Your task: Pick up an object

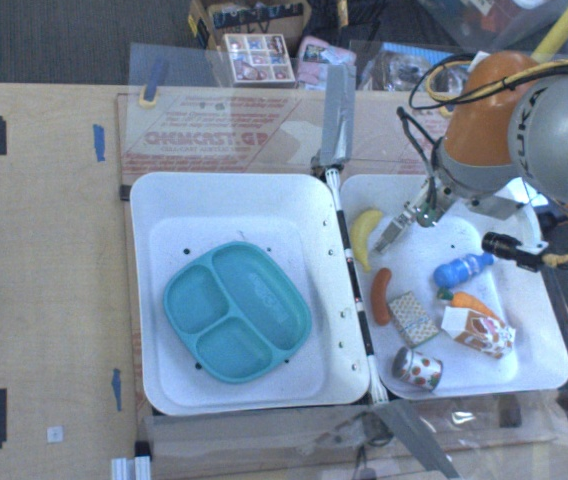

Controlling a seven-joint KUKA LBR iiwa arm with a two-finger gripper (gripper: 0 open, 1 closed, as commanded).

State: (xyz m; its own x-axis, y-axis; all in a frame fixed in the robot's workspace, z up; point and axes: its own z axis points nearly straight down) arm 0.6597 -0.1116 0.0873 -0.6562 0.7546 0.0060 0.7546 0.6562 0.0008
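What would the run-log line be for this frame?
phase: approach | claw: above right bin, beside banana | holding: nothing seen | left bin: teal divided plate

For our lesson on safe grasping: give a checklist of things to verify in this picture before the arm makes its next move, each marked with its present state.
1. End effector over the right bin: ok.
2. Nothing seen held: ok.
3. Banana close beside the end effector: ok.
4. Banana lies against the bin's left wall, little room: not ok.
5. Finger opening: cannot tell.
6. Teal plate lies apart in the left bin: ok.
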